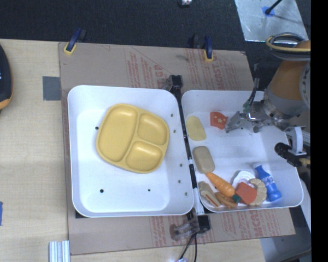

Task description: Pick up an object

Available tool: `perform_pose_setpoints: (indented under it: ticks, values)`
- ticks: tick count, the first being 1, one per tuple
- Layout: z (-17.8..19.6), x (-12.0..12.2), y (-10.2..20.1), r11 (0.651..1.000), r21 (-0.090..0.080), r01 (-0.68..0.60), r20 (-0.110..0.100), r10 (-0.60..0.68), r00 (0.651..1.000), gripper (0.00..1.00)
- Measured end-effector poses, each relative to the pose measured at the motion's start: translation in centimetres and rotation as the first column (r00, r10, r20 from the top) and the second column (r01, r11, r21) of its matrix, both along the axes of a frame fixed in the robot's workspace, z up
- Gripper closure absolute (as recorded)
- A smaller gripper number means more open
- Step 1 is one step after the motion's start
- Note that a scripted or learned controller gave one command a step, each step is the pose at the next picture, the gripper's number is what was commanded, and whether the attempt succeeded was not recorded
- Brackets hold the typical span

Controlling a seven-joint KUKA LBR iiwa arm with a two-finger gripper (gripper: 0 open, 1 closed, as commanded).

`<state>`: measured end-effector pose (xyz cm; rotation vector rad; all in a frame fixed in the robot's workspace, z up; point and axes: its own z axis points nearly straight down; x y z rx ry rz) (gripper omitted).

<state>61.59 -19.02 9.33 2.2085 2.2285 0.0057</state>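
Beside carrot (222,185): bread roll (204,159), toys.

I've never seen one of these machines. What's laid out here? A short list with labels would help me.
left bin: holds a yellow divided plate
right bin: toy food, mostly heaped at its near edge
carrot: lies in that heap
blue item: near right corner
red piece: lies alone at the far side
arm: reaches in from the right
end effector: low over the right bin, beside the red piece, nothing seen between its fingers
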Motion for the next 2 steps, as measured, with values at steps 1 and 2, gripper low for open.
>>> perform_pose_setpoints:
  ticks: [1,2]
  values:
    - [0.0,4.3,6.6,1.000,-0.004,-0.001,-0.003,0.001,1.000,0.00]
    - [-0.1,-2.1,-2.5,1.000,-0.003,0.014,-0.013,-0.014,1.000,0.00]
